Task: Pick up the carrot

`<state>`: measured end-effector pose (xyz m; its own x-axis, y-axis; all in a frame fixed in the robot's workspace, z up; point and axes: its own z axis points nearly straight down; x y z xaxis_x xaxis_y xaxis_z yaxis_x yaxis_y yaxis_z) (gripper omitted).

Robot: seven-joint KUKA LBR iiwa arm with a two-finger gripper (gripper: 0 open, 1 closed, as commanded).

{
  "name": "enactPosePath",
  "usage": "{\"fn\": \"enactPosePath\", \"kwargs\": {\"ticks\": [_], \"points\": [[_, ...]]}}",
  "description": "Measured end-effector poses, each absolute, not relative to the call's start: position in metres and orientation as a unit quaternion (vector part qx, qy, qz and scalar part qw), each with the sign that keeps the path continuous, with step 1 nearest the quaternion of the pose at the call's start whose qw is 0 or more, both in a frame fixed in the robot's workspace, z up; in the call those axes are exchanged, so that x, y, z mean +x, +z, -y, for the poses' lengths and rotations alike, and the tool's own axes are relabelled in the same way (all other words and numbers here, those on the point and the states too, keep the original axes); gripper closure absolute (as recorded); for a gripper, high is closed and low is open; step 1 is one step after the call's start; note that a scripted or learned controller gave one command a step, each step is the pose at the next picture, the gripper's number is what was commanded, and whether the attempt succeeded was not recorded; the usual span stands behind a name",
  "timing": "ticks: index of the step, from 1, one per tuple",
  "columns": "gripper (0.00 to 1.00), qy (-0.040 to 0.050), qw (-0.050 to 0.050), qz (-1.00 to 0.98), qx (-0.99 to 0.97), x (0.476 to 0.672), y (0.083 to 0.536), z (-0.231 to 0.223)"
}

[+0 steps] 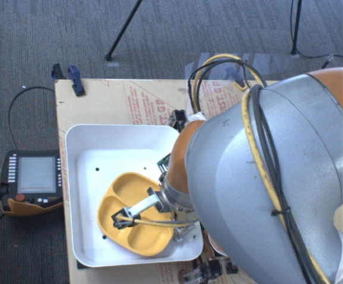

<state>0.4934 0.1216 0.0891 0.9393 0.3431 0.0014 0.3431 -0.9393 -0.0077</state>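
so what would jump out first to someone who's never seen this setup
The grey arm dominates, looming across the right half of the view with its wrist end dipping over the white bin. Next comes the yellow divided plate, lying in the bin's near right part, just under the wrist. Off to the left, on the dark floor beside the bench, sits a handheld control pendant with a pale screen.
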Motion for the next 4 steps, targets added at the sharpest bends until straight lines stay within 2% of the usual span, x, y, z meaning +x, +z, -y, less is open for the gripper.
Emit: {"fn": "enactPosePath", "kwargs": {"ticks": [1,2,3,4], "points": [[0.0,-0.0015,0.002,0.156,-0.988,0.57,0.191,-0.079],[0.0,0.0061,0.003,0.187,-0.982,0.507,0.185,-0.072],[0.0,0.0054,0.004,0.35,-0.937,0.474,0.185,-0.032],[0.0,0.0057,0.003,0.264,-0.965,0.526,0.185,-0.057]]}}
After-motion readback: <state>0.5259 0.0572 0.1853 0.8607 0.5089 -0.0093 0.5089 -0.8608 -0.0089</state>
